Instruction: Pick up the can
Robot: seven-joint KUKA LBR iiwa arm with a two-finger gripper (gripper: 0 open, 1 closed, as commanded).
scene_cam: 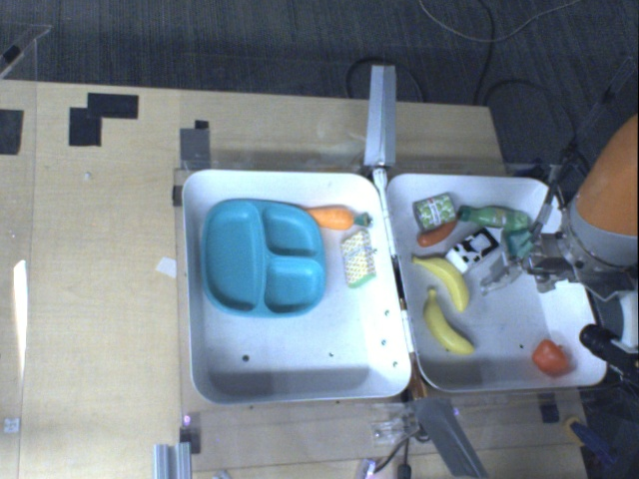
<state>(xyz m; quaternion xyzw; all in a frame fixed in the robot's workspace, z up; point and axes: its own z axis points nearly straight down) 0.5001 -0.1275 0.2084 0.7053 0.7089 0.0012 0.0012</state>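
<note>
The can [435, 211] is small and green-labelled, lying on its side at the back left of the right bin [519, 372]. My gripper [519, 270] hovers over the middle right of that bin, to the right of and nearer than the can, apart from it. Its fingers look spread open with nothing between them. A green bottle [496, 218] lies between the can and the gripper.
Two bananas [446, 302], a black and white object [469, 250] and a red piece [436, 236] lie near the can. A red fruit [551, 357] sits at the front right corner. The left bin [300, 382] holds a blue divided plate [262, 257], a carrot [332, 218] and a patterned packet [358, 258].
</note>
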